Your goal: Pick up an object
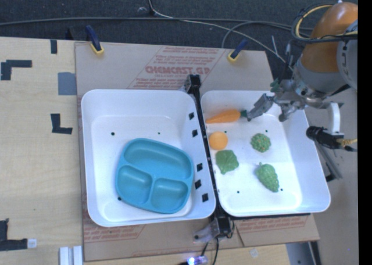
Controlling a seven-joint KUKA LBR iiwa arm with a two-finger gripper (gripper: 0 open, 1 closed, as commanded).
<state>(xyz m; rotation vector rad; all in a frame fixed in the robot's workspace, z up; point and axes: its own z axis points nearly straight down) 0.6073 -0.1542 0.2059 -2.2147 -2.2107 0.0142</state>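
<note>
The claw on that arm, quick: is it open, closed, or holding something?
Gripper: open, holding nothing, at the tip of the carrot in the right bin.

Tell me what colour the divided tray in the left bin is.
The divided tray is light blue, seen clearly in the camera view from above.

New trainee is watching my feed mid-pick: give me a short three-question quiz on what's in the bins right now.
1. True or false: the blue tray lies in the left bin.
2. How many green pieces lie in the right bin?
3. Which item lies nearest the gripper? A) carrot B) orange ball C) blue tray

Key:
1. True.
2. Three: one beside the ball, one upper right, one lower right.
3. A.
</note>
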